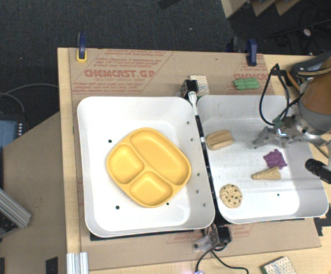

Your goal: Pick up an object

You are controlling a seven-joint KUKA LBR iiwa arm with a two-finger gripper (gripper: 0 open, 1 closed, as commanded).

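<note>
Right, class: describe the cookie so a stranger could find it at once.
Start at the right-hand white bin. Go to its near-left corner, below the tan bread-like piece. The cookie lies there: the one flat round disc, speckled with dark chips.

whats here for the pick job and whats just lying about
For the job: gripper, bread roll, purple piece, cone, cookie, all in the right bin.

Lying about: yellow tray in the left bin, green thing on the bench, blue clamps.
</note>
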